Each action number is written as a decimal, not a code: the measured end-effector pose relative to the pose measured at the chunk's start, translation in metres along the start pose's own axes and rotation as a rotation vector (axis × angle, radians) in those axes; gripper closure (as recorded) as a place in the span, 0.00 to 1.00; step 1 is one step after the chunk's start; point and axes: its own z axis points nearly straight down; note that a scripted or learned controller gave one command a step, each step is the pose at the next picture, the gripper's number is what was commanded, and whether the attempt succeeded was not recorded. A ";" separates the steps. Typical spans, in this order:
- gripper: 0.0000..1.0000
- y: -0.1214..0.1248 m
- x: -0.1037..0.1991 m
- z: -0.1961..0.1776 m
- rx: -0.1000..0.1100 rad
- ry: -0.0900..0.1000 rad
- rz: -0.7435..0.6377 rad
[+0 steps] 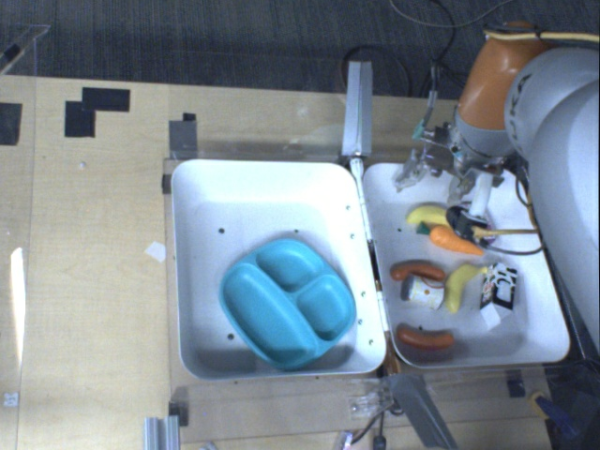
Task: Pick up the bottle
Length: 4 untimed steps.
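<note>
Fingers of the hand (439, 162) hang over the far end of the right bin (544, 345), near its back wall; whether they stand apart or together I cannot tell, since the metal parts blur into one another there. Nothing shows between them, and they touch none of the things below. Above the hand sit the grey wrist and the orange band (489, 82) of the arm.

The right bin holds one small bottle (423, 293) with a white label, lying on its side near the middle of the bin, just below one brown sausage (418, 271) and touching or just beside a yellow banana (458, 287). A second banana (427, 217) lies nearer the hand, with one orange carrot (454, 242) beside it. A second sausage (425, 338) lies at the near end. One black-and-white printed packet (500, 287) stands at the right of the lower banana.

The left bin (202, 214) holds one blue divided plate (287, 301) with three compartments, tilted against the near wall. Both bins rest on the wooden bench (84, 279).
</note>
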 end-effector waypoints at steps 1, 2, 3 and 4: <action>0.00 0.014 -0.041 0.049 0.002 0.005 -0.005; 0.00 -0.016 0.052 -0.047 -0.002 0.000 -0.215; 0.00 -0.030 -0.010 0.025 -0.001 -0.001 -0.354; 0.00 0.000 0.000 0.026 -0.002 -0.001 -0.318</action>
